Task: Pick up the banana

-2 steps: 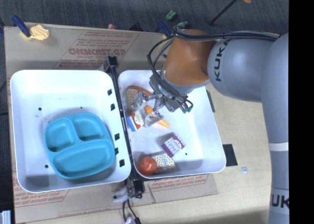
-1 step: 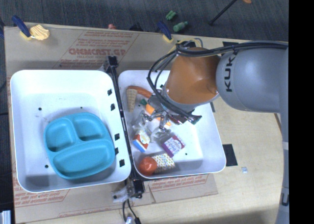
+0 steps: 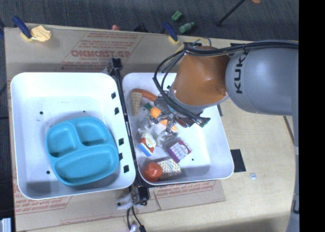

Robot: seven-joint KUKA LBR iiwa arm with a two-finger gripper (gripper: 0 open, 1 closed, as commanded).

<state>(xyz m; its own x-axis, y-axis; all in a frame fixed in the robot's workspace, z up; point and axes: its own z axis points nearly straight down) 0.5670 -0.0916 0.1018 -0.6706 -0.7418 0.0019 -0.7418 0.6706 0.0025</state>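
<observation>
My gripper (image 3: 164, 120) is low in the right bin (image 3: 218, 144), down among a pile of small toy foods near the bin's middle. The orange wrist band (image 3: 200, 81) and the grey arm (image 3: 264, 78) cover the back right part of that bin and hide whatever lies under them. Around the gripper lie an orange piece (image 3: 156, 112), a small white carton (image 3: 147, 144) and a purple packet (image 3: 179, 150). Nothing can be made out as held.
A tan cone (image 3: 137, 102) and an orange carrot (image 3: 148, 94) lie at the right bin's back left. A red tomato (image 3: 151, 171) and a patterned box (image 3: 169, 167) sit at its front. The left bin (image 3: 30, 89) holds a blue divided plate (image 3: 81, 150).
</observation>
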